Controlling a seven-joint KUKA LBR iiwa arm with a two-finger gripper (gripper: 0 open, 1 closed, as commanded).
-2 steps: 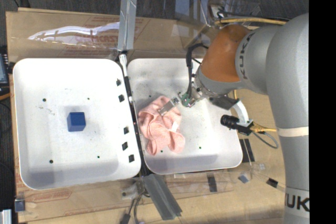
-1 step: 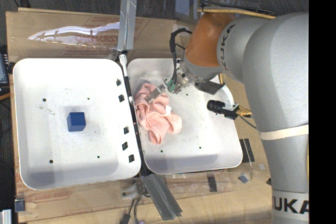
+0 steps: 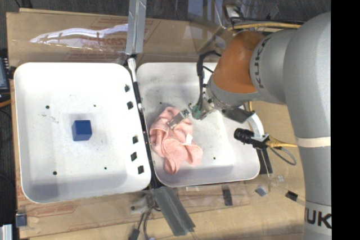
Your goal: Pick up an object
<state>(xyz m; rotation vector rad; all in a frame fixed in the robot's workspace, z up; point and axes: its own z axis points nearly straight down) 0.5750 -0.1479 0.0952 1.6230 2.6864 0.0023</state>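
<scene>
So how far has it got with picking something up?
Done: the arm has reached into the right bin, and its gripper is down at the pink cloth. In hand: closing on the cloth; whether it has a hold is unclear. Left: lifting it, since the cloth lies on the bin floor. The blue cube sits apart in the left bin.

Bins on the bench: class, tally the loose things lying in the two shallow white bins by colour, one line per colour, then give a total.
Blue: 1, the small blue cube in the left bin.
Pink: 1, the crumpled pink cloth in the right bin, under the gripper.
Total: 2.
</scene>
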